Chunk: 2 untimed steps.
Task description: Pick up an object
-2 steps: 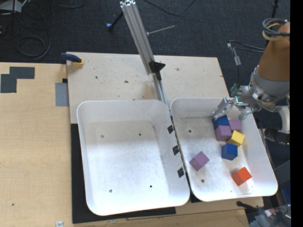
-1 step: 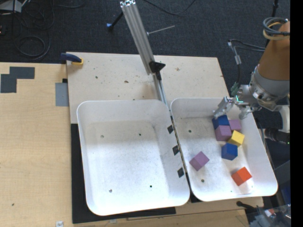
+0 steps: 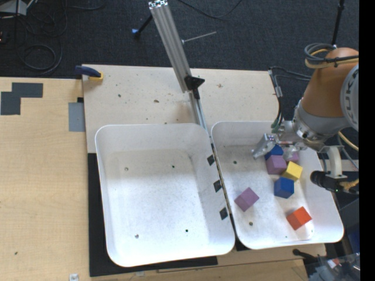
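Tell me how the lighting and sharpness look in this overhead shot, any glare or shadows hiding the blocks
Camera view: lighting is even and soft; the white right bin is bright but not blown out, and the orange block and lone purple block read clearly with faint shadows. The gripper looks slightly soft and covers part of the cluster around the yellow block. The floor is dark.

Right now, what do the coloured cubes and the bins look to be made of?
The cubes, such as the orange cube and purple cube, look like matte foam or painted wood: flat colour, no shine. The right bin and left bin look like smooth white plastic with rounded rims, speckled with dirt.
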Available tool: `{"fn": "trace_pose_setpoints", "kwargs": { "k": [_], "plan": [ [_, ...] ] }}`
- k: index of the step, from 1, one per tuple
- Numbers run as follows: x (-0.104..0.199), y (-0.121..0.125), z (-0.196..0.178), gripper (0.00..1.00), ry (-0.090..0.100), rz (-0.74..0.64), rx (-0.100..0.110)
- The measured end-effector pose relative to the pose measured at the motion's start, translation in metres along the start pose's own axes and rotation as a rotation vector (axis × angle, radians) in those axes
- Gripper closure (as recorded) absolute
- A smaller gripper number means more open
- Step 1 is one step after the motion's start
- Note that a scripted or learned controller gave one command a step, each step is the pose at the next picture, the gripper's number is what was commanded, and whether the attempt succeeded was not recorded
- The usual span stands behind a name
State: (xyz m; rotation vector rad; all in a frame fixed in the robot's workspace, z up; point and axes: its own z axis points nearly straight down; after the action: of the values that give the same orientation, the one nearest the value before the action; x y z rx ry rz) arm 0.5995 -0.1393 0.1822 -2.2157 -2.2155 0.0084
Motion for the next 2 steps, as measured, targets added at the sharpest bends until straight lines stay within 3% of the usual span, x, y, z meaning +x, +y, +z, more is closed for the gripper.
{"fn": "trace_pose_setpoints", "kwargs": {
  "k": [1,2],
  "plan": [
    [-0.005,0.0,0.046,0.0,-0.001,0.001,-0.001],
    [-0.008,0.007,0.06,0.0,-0.01,0.004,-0.035]
  ]
}}
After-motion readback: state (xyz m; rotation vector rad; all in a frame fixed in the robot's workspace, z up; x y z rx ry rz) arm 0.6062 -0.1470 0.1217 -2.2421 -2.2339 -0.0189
